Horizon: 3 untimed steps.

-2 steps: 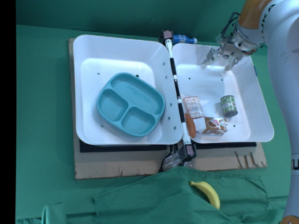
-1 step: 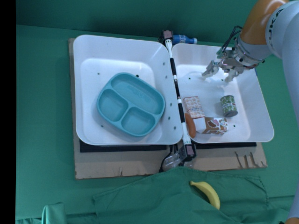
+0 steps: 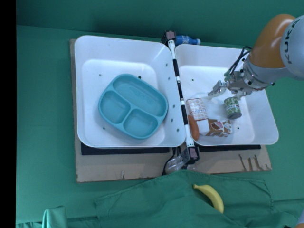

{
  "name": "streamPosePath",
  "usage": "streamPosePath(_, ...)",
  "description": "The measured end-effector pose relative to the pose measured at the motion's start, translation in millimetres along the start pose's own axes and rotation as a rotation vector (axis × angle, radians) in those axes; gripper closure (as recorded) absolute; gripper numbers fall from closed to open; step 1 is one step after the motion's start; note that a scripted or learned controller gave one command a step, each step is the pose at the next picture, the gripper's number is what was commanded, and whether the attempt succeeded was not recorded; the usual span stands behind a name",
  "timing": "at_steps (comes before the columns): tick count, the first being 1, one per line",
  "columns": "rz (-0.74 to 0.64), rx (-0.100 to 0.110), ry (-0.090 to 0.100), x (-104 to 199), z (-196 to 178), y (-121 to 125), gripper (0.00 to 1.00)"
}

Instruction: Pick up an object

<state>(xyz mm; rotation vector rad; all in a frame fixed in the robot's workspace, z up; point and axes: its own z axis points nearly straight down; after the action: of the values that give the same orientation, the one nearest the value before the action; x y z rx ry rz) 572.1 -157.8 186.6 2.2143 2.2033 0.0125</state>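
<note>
Gripper: my metal fingers are spreading apart, gripping nothing, centre right.
Can: small green-labelled cylinder, lying just below.
Tray: smooth teal plastic, three compartments, left bin.

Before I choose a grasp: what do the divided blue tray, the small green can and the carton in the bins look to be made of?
Divided blue tray: probably matte plastic or silicone; even color, soft rounded rims, no glare. Small green can: likely metal with a printed label; pale end, though too small to be sure. Carton: apparently printed cardboard, flat faces and straight edges.
</note>
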Motion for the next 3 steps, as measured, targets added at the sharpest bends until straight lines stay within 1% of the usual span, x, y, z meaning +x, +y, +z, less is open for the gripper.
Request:
streamPosePath(1, -0.001, -0.001, 0.001, -24, 0, -29, 0.0)
streamPosePath(2, 0.002, -0.01, -0.004, -26, -13, -27, 1.0)
streamPosePath(3, -0.007, 0.001, -0.001, 20, 1, 35, 1.0)
